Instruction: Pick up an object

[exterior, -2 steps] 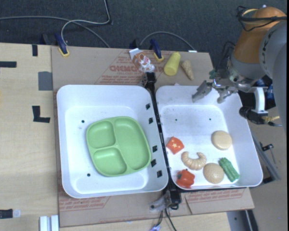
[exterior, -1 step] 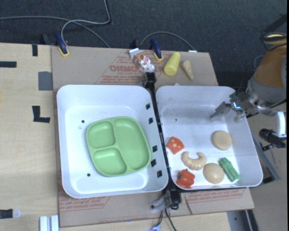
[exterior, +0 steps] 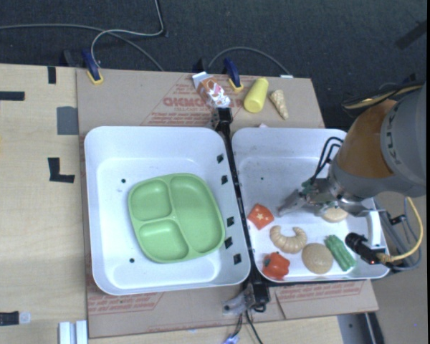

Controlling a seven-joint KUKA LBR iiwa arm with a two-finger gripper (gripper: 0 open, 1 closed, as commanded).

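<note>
1. Nearest the camera, along the front edge of the right bin (exterior: 272,140), lie a red pepper-like toy (exterior: 276,264), a tan round toy like a potato (exterior: 317,258) and a green pod-shaped toy (exterior: 338,253), the last two touching.
2. Just behind them sits a pale croissant-shaped toy (exterior: 288,238), with an orange-red wedge (exterior: 259,216) to its left, close to the bin's left wall.
3. The gripper (exterior: 292,202) is low over the right bin's middle, its fingers (exterior: 287,205) pointing left; they look spread a little with nothing between them, their tips just right of the orange-red wedge and above the croissant.
4. A small tan piece (exterior: 335,214) lies beneath the wrist, partly hidden.
5. The left bin (exterior: 104,156) holds a green divided plate (exterior: 175,216) with three compartments.
6. Farther back, on the cardboard-covered surface (exterior: 129,95) behind the bins, lie a small printed carton (exterior: 210,88), a yellow cylinder toy (exterior: 256,95) and a cone-shaped shell-like toy (exterior: 280,104), with blue clamps (exterior: 93,69) at the board's rear edge.
</note>
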